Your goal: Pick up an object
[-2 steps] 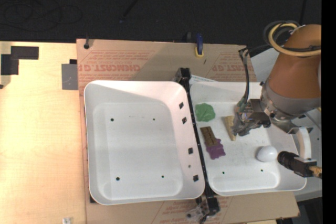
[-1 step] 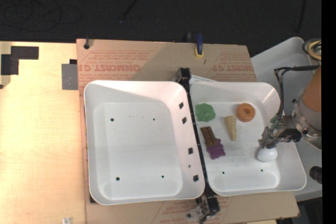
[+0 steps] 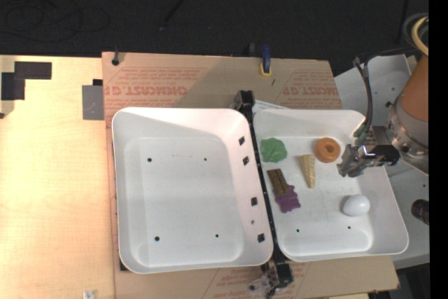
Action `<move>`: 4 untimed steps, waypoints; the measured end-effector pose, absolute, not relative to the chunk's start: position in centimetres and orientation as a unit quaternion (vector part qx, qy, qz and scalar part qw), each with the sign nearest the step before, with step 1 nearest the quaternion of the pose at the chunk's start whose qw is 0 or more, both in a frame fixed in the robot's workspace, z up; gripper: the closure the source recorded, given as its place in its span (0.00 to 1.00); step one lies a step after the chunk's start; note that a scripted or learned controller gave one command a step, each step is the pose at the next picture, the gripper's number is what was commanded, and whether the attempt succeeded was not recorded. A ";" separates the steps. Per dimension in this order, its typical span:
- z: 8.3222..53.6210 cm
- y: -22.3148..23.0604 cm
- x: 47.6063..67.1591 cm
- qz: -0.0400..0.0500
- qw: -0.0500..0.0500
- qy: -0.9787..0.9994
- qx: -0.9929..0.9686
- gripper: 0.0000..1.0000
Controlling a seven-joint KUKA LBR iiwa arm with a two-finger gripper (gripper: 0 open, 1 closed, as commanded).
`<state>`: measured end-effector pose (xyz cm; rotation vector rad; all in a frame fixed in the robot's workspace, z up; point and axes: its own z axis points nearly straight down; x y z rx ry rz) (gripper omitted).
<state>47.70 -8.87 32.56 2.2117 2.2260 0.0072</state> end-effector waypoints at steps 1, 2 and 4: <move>24.6 -3.6 47.5 -0.003 -0.005 0.709 0.705 1.00; 35.7 0.9 51.0 0.004 0.003 0.709 0.705 1.00; 39.9 10.6 48.2 0.000 -0.001 0.709 0.705 1.00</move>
